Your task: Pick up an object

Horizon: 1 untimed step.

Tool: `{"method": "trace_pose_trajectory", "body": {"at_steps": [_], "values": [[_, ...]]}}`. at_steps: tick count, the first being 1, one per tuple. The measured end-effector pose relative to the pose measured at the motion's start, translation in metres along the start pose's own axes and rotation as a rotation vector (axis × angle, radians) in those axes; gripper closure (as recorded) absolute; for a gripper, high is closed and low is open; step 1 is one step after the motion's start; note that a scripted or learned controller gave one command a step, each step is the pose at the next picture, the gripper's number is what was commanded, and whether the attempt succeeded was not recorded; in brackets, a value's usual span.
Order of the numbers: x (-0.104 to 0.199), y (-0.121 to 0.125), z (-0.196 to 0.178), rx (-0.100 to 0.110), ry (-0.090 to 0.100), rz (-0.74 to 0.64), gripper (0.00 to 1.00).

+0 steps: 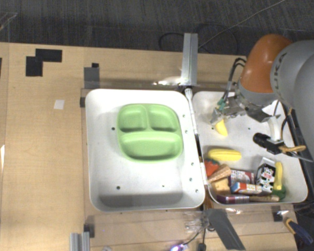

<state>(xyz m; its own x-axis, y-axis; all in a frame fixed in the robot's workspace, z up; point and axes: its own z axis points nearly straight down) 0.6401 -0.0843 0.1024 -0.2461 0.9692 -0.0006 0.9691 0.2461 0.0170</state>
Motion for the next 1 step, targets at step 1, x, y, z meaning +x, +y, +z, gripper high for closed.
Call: {"method": "trace_pose_trajectory", "body": {"at_steps": [1], "values": [[0.0342, 0.0363, -0.0837, 0.011, -0.003, 0.306, 1.00]]}}
